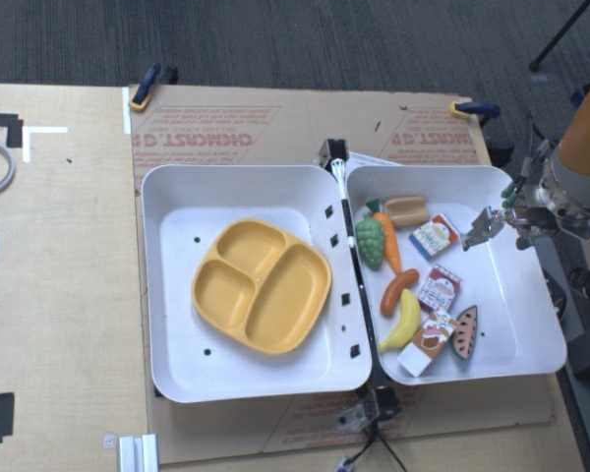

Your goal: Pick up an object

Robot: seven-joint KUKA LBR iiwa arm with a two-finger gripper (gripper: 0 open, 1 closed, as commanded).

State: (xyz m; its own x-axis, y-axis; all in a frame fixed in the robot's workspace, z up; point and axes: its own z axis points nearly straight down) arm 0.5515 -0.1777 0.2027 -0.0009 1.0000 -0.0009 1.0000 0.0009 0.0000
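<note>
Dark grey carpet (305,23) behind a pale wooden bench (59,293).

1. The arm (580,141) enters at the right edge: a rounded orange band, with pale grey casing just below it.
2. Under the casing sits a silver-grey metal wrist block (551,205), cluttered with small dark fittings and a speck of green.
3. The gripper (484,229) ends in thin, grey metal fingers (477,232), slender beside the bulky wrist.
</note>
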